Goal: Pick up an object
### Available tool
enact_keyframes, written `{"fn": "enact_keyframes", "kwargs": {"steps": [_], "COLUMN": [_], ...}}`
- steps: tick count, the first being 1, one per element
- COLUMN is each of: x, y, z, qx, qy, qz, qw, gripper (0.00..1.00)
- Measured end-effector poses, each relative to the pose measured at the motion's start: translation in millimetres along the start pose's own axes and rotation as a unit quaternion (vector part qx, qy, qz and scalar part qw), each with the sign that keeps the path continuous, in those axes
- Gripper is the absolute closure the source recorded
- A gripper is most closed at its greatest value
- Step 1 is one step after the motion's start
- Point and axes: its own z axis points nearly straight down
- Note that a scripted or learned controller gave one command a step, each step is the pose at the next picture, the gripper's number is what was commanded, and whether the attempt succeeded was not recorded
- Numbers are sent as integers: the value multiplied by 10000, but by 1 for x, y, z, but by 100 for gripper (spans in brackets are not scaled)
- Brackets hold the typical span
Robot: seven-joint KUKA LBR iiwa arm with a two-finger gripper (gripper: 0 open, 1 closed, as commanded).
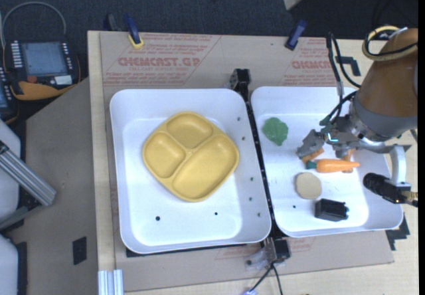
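My gripper (312, 146) hangs low over the right bin (285, 104), reaching in from the right. Just below and to its right lies an orange carrot (336, 166), its left end close under the gripper; whether they touch I cannot tell. A green leafy piece (275, 130) lies to the gripper's upper left. Below the gripper sits a round beige disc (308, 185). Near the bin's front wall lies a small black block (331, 209).
The left bin (126, 154) holds a yellow divided plate (191, 155) in its middle. A black clamp (240, 78) sits at the back where the two bins meet. Bare floor shows at the right bin's back and along its left wall.
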Motion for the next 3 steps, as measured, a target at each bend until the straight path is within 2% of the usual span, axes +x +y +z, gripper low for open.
{"fn": "enact_keyframes", "kwargs": {"steps": [1, 2, 3], "x": [-1, -1, -3], "y": [9, 12, 12], "z": [49, 82, 72], "qx": [20, -53, -73], "qy": [6, -10, -38], "qz": [0, -5, 6], "qw": [10000, 10000, 10000], "gripper": [0, 0, 100]}}
